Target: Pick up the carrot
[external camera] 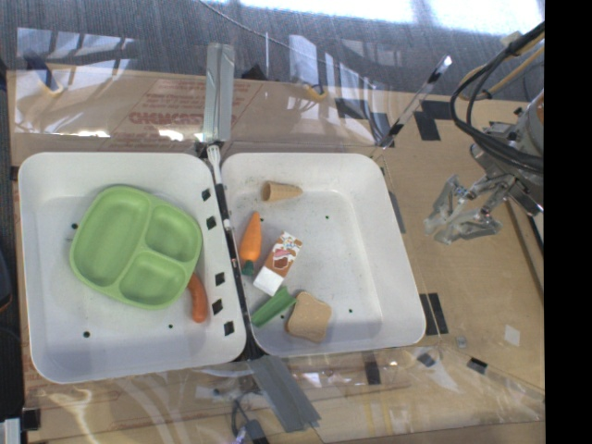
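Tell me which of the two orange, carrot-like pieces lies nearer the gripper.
The carrot in the right bin, beside the small carton, lies nearer the gripper. The other orange piece lies in the left bin, by the green plate.

The carrot [251, 238] lies against the divider wall [225, 248] at its nine o'clock; a small carton [280, 261] crowds its four o'clock. Room is open at twelve to three, toward the cone [280, 191].

Orange carrot [251, 240] with green stem end, lying near-upright by the right bin's left wall.
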Robot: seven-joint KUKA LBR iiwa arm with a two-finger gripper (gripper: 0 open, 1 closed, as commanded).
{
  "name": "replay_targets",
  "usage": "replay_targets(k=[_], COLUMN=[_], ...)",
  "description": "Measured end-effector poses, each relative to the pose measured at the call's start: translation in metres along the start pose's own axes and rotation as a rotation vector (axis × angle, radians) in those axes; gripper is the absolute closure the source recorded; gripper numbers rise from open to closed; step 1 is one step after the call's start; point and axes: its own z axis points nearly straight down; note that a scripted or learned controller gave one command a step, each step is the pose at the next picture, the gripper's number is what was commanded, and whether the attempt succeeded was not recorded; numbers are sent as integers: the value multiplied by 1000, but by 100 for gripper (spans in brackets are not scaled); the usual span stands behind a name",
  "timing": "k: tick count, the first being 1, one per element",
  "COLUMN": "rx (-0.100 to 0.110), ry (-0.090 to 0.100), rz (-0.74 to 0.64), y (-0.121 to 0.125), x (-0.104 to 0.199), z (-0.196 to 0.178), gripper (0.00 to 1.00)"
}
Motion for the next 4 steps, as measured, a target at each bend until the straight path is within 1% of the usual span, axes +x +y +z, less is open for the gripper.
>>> replay_targets(k=[1,2,4], rx=[4,-25,-17], ry=[-2,10,7], rz=[-3,-297,-304], y=[-1,-3,-5], x=[-2,1,-2], z=[-11,-66,-89], gripper=[100,100,100])
